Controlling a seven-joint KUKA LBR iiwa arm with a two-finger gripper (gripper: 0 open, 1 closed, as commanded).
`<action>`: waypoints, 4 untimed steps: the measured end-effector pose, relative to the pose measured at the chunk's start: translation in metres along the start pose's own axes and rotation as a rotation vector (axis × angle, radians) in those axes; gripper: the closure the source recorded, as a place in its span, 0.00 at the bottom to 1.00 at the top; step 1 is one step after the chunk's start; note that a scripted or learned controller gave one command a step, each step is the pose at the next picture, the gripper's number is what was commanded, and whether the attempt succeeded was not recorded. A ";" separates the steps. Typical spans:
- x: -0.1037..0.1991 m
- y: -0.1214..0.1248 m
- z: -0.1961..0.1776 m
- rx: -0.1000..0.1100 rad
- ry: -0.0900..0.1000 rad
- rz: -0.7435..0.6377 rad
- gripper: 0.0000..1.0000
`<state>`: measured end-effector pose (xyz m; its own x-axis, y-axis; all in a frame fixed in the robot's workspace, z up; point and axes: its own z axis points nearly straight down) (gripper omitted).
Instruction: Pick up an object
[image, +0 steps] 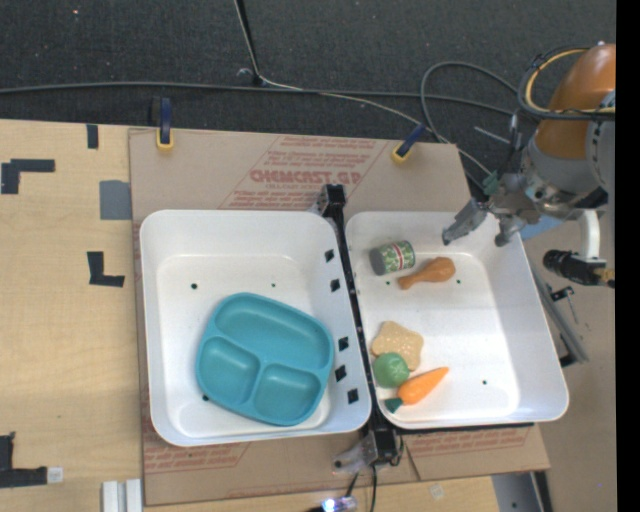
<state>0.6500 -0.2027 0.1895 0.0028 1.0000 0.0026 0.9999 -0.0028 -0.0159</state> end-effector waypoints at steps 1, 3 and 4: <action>0.001 0.003 -0.010 -0.014 -0.003 -0.004 0.00; -0.005 0.009 0.101 -0.011 -0.004 -0.005 0.00; -0.005 0.011 0.087 -0.015 -0.006 -0.006 1.00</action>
